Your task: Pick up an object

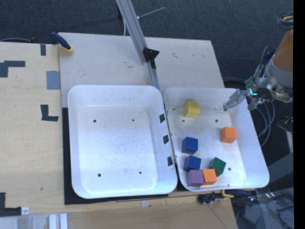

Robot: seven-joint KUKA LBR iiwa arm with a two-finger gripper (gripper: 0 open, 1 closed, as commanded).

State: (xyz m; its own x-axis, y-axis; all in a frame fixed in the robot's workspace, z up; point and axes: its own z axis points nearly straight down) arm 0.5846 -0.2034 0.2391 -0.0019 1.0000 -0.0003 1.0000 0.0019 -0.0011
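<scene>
Purple cube (pixel 194 177) and neighbours are lying untouched in the right bin (pixel 252 142).
Gripper (pixel 234 100) is hovering at the rim, grasping nothing; whether spread or clenched, cannot tell.

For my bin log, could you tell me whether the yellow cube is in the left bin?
No, the yellow cube lies in the right bin, near its far edge, apart from the other blocks.

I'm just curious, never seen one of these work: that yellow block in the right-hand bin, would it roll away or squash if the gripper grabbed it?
The yellow block looks like a cube with flat faces, so it probably sits still rather than rolls. It seems to keep crisp edges, so likely stiff. It looks small, so probably light. It stands apart from the other blocks, so a nudge would likely just slide it across the white bin.
</scene>
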